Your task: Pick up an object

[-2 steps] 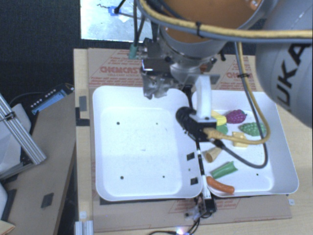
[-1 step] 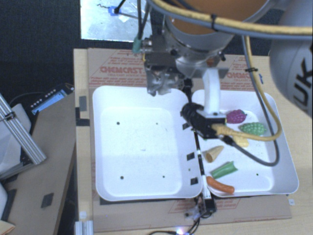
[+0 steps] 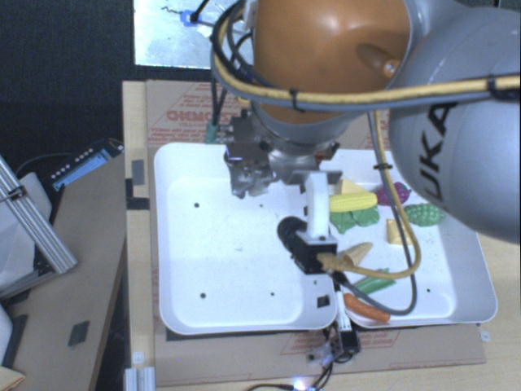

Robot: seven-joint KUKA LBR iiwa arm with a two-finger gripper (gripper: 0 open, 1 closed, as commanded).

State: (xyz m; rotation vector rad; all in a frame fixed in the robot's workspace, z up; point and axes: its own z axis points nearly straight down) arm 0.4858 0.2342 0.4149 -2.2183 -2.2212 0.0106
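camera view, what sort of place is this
Probably a robotics lab bench: a grey and orange KUKA arm over two shallow white bins, toy food such as a yellow corn cob in the right-hand one, and aluminium framing at the left.

So my arm (image 3: 464, 137) was stretched in from the right and took up most of the top of the view, grey shell up close to the camera. The orange band (image 3: 326, 31) sat right above my wrist (image 3: 297, 141), bulging toward the lens. From there I was pointed pretty much straight down, with my gripper (image 3: 248, 173) hanging low under the wrist, a bit to its left. Honestly couldn't tell from up there whether it was gripping anything.
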